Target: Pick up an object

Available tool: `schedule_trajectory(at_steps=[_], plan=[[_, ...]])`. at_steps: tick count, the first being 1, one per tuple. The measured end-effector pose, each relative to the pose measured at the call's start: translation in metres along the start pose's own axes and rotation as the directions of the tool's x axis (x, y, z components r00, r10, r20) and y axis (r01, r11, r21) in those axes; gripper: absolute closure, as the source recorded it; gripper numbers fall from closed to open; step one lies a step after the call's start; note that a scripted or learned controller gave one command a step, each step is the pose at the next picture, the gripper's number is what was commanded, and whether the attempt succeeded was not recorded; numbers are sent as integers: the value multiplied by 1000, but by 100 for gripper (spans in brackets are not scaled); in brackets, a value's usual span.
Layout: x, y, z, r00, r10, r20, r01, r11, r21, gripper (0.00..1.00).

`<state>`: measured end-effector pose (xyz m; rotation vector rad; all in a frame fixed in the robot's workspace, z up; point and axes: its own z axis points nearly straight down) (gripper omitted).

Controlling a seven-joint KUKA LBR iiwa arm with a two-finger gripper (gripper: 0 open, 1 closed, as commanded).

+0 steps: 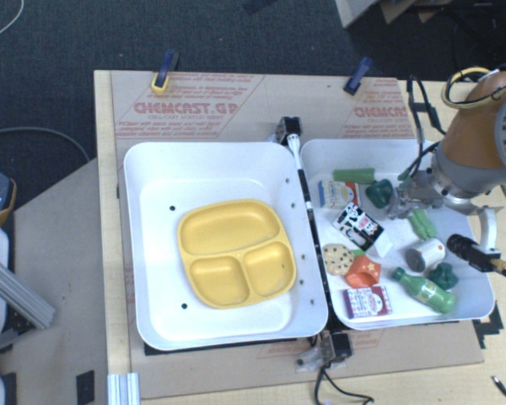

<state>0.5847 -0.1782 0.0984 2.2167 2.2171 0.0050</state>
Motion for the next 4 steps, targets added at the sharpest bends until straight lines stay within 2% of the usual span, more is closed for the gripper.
schedule_trajectory(at_steps=[1, 2, 3, 4], plan=[[6, -5, -49, 1000, -1, 0, 1, 1000, 1, 100], [4, -7, -113, 1000, -1, 1, 1, 1000, -1, 100], [4, -5, -128, 1000, -1, 0, 1, 1000, 1, 100], [53, -23, -139, 1000, -5, -5, 5, 1000, 9, 100]])
